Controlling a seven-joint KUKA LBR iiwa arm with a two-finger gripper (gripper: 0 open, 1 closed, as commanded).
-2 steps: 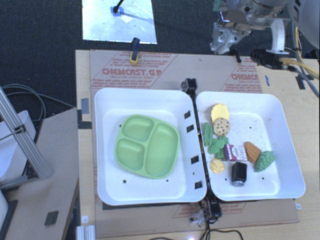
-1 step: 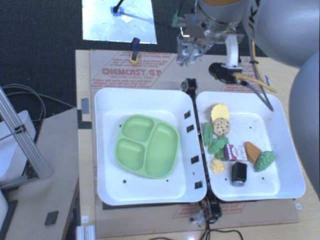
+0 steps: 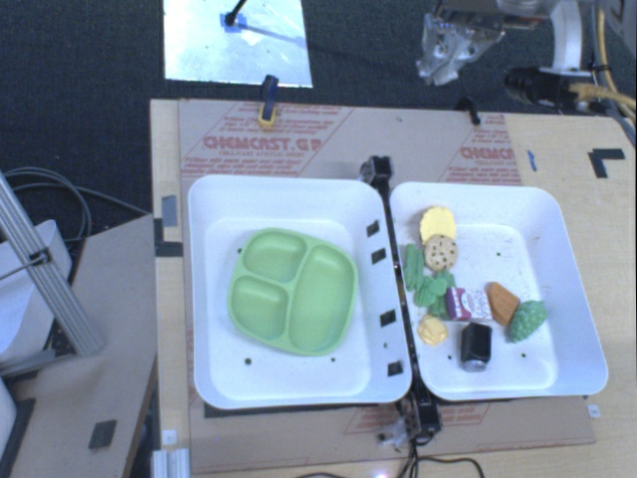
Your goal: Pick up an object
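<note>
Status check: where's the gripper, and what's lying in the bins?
Gripper up high, beyond the bins. Toy food untouched in right bin. Green plate in left bin. Nothing in the way.

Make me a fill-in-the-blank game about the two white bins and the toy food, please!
1. The green divided plate lies in the ____ bin of the camera view.
2. The plate has ____ compartments.
3. The chocolate-chip cookie lies in the ____ bin, next to the yellow round piece.
4. The gripper hangs above the far edge of the bench, away from the bins, holding ____.

Missing words: left; three; right; nothing
</note>
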